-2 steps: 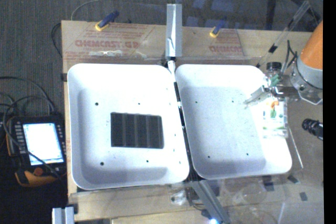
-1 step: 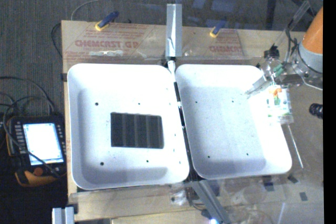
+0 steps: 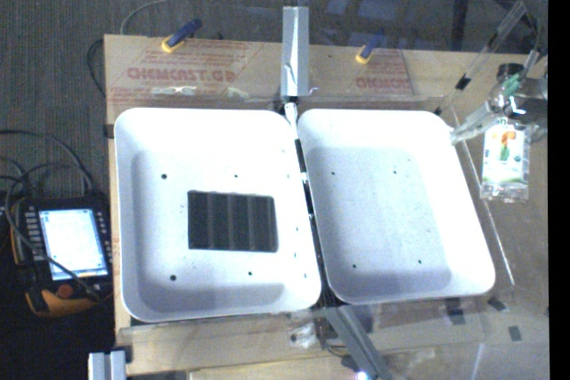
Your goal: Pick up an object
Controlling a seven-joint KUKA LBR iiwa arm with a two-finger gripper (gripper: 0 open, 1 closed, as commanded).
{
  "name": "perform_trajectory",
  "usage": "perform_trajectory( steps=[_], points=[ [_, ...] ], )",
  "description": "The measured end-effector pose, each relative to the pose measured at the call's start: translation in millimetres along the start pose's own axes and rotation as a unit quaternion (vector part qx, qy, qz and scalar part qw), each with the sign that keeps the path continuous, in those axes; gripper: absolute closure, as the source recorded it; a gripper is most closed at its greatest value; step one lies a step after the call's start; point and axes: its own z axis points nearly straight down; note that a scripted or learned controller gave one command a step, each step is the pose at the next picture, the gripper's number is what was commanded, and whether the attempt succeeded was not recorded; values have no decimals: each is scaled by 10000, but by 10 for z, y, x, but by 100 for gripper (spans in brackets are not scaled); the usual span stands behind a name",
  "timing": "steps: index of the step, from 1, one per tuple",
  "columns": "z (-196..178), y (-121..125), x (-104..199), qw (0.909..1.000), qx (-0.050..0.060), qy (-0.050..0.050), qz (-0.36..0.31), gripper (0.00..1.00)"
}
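Observation:
A dark rectangular slab (image 3: 232, 221) with several lengthwise ribs lies flat near the middle of the left white bin (image 3: 142, 129), a little toward its front. Nothing touches or covers it. The right white bin (image 3: 445, 138) sits beside it, and the two rims meet along the centre line.
A clear packet with an orange and green label (image 3: 505, 160) hangs just outside the right bin's far right rim, under a clear bracket (image 3: 512, 98). An upright metal post (image 3: 295, 53) stands behind the bins' joint. A lit handheld screen (image 3: 67, 243) with cables lies left of the bench.

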Motion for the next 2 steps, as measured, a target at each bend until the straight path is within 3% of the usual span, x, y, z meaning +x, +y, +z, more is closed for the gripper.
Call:
perform_trajectory(
  steps=[1,2],
  points=[
    [2247,-106,510,9999,4,19,170,0],
    [2166,-111,516,9999,18,27,167,100]
  ],
)
